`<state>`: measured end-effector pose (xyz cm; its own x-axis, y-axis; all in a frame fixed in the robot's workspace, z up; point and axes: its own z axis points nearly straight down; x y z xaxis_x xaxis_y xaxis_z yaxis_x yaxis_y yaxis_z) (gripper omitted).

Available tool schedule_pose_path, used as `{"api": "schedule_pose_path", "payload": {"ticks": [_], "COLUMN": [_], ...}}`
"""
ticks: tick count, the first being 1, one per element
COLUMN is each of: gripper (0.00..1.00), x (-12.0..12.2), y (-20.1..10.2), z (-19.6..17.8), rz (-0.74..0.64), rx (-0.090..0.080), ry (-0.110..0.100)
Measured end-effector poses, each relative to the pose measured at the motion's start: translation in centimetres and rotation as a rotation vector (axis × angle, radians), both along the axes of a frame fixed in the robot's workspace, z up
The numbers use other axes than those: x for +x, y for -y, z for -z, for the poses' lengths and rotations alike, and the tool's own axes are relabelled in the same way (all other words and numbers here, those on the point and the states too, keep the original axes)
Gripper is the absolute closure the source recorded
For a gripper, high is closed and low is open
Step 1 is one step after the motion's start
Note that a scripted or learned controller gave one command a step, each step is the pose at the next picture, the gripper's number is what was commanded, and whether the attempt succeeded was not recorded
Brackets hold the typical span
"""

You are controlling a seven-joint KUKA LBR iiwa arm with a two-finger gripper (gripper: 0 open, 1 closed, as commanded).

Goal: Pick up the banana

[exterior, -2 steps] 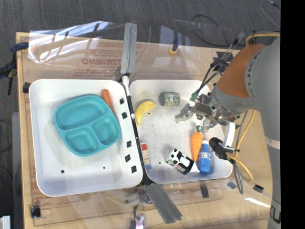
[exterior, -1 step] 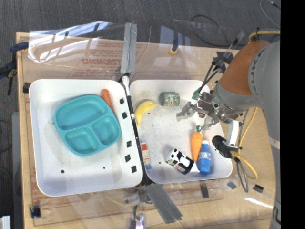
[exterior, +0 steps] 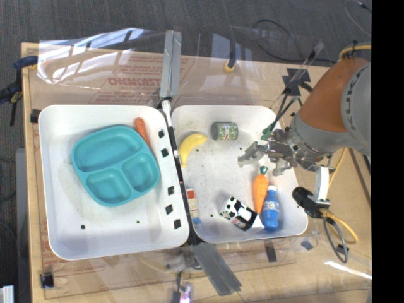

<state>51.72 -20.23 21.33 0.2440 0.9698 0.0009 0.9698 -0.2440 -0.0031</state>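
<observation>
Hovering: we see the gripper [exterior: 260,158] over the right bin's [exterior: 208,229] right half, nothing btwn its fingers.
Gripper state: fingers look spread apart, open, w/ one finger [exterior: 247,156] pointing left over bare bin floor.
Arm: grey arm [exterior: 328,118] w/ orange band comes in from the right, above the bin's right rim.
Nearest thing: toy carrot [exterior: 260,192], orange w/ green top, just below the gripper, lying roughly upright in the view.
Beside carrot: blue bottle [exterior: 271,210] w/ white cap, touching or nearly touching the carrot's right side; we can't tell which.
Lower middle: black-and-white patterned object [exterior: 238,213], left of the carrot's tip, near the bin's front edge.
Upper middle: small greenish can [exterior: 225,130] on its side, left of the gripper, near the bin's back wall.
Banana: yellow banana [exterior: 190,146] in the right bin's upper-left corner, close to the divider btwn bins, well apart from the gripper, left of the can.
By divider: small white-and-red item [exterior: 191,202] along the right bin's left wall, below the banana.
Left bin [exterior: 57,226]: holds a teal divided plate [exterior: 115,164]; an orange stick-like item [exterior: 142,132] lies at the plate's upper-right edge.
</observation>
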Motion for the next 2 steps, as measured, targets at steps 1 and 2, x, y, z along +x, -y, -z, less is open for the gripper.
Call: {"api": "schedule_pose_path", "payload": {"ticks": [1, 2], "gripper": [0.0, 0.0], "x": [0.7, 1.3], "y": [0.3, 0.1], "z": [0.4, 2.0], "rz": [0.043, 0.042], "rx": [-0.002, 0.0], "ry": [0.002, -0.001]}}
